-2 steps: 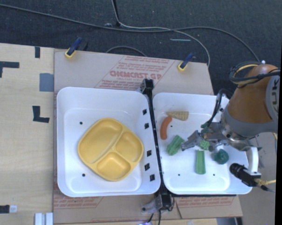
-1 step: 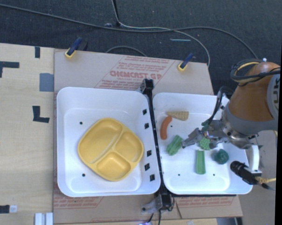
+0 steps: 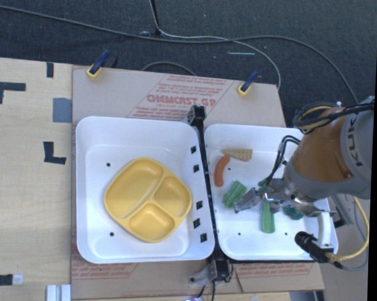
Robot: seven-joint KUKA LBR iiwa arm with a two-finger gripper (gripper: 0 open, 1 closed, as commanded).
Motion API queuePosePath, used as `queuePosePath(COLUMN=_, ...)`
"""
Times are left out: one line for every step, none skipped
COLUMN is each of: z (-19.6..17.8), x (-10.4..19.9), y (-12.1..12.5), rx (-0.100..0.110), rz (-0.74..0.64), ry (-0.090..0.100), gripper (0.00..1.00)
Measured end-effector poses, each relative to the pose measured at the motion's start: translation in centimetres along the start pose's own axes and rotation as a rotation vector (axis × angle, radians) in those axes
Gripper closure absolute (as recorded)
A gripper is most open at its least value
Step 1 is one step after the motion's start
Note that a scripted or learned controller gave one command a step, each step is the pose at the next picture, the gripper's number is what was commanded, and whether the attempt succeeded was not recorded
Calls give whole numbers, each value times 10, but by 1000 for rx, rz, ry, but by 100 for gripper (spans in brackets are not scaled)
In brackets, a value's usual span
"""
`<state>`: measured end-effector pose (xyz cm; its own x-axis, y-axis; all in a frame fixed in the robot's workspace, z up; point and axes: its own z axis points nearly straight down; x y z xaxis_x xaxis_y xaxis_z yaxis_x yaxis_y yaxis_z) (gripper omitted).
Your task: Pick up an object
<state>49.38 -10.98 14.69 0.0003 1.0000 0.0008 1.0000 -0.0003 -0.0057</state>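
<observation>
Dark carpet runs across the top of the camera view, crossed by thin cables, and below it sits a cardboard sheet (image 3: 178,96) with red printing, pinned at its far edge by two yellow and blue clamps (image 3: 97,63). On that sheet rest my two white bins, side by side and touching along a black divider. Left bin (image 3: 87,173): it carries one yellow divided plate (image 3: 148,198), three compartments, lying flat and turned at an angle near the middle. Right bin (image 3: 247,246): this is where I am working, my grey arm with its orange band (image 3: 322,152) reaching in from the right. Several small pieces lie on this bin's floor. An orange, slightly curved sausage-shaped piece (image 3: 220,169) lies near the divider, with a tan, ridged wedge (image 3: 239,154) just beyond it toward the far wall. A bright green ridged block (image 3: 234,193) lies tilted below those two. A longer dark green stick (image 3: 268,217) lies roughly upright in the view, close beneath my wrist, and a bit of teal (image 3: 293,213) peeks out beside it. My gripper (image 3: 252,200) sits low between the green block and the green stick, its metal tip almost against the block. Whether my jaws are spread or closed I cannot tell from this angle, and I see nothing clearly between them.
</observation>
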Motion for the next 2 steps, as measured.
queuePosePath(z=59, x=-7, y=-3, rx=-4, rz=0, ry=-1, gripper=0)
queuePosePath(z=60, x=-8, y=-2, rx=-7, rz=1, ry=-3, gripper=0)
